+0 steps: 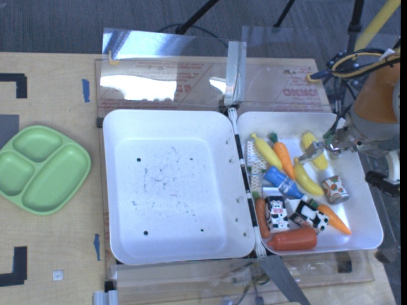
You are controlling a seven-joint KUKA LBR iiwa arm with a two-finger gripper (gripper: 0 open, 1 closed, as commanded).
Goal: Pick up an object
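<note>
The right bin (pixel 369 234) holds a heap of toy food. My gripper (pixel 313 152) hangs low over the bin's upper middle, right at a yellow corn cob (pixel 320 161) and just above a banana (pixel 308 180). An orange carrot (pixel 284 158) and a blue bottle (pixel 281 181) lie to the gripper's left. A small printed can (pixel 334 189) sits below it to the right. Further toward the front lie a second carrot (pixel 335 219), two black-and-white cow toys (pixel 275 212) (pixel 311 215) and a red sausage (pixel 294 239). The corn cob partly hides the gripper's tip.
The left bin (pixel 121 170) stands beside the right one, with a raised divider (pixel 243 170) between them. A green sectioned plate (pixel 41 168) lies on the bench at far left. Clear panels (pixel 191 81) rise behind both bins. The arm's orange band (pixel 379 97) is at the right edge.
</note>
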